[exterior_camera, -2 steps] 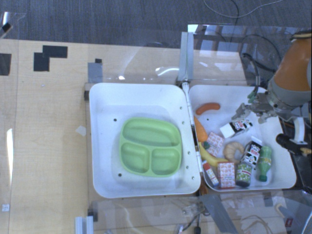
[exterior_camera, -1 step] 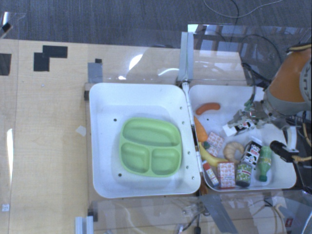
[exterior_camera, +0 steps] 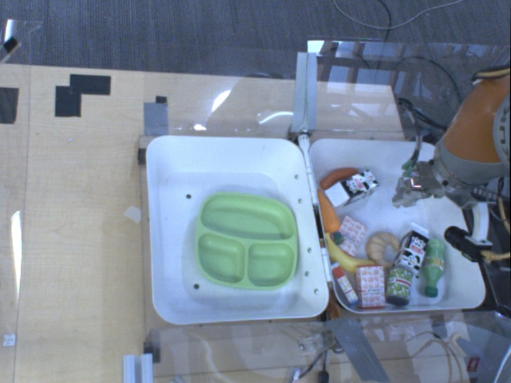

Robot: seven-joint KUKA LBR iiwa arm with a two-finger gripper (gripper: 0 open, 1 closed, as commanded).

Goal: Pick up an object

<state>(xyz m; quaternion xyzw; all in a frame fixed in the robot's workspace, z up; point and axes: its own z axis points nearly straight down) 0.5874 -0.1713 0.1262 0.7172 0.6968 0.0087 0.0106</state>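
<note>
Tool [exterior_camera: 412, 188] over right bin [exterior_camera: 477, 294], grip state unreadable | bagel [exterior_camera: 382, 247]: light, stiff; take across ring | green bottle [exterior_camera: 433, 266]: slippery

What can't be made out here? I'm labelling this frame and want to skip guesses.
- Claw: too small and blurred in the camera view to tell whether it is open or shut.
- Arm: cut off by the right edge.
- Carrot: partly hidden behind the bin wall and the banana.
- Carton and packet labels: print too small to read.
</note>
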